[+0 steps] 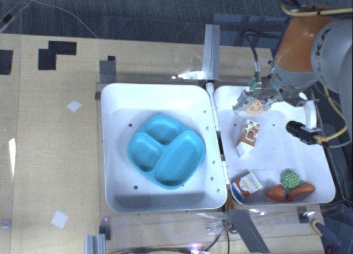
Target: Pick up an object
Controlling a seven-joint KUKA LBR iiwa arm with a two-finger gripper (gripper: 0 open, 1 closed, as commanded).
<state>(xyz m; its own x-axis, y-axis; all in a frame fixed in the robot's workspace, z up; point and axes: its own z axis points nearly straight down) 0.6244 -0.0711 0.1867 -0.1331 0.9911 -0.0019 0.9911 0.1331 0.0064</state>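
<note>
My gripper (255, 97) hangs over the back left part of the right bin (325, 162), below the grey wrist and its orange band. A small orange and white piece (255, 106) shows right at the gripper's tip; whether it is gripped or lying on the bin floor is unclear. Just in front of it lies a white and orange carton (249, 136). Along the bin's front edge sit a small colourful box (247, 184), a green knobbly item (290, 178) and a red and orange vegetable (291, 192).
The left bin (118, 109) holds a blue divided plate (166, 151). A metal post (211, 54) stands behind the divider between the bins. Cables and a black fitting (300, 129) run beside the arm on the right.
</note>
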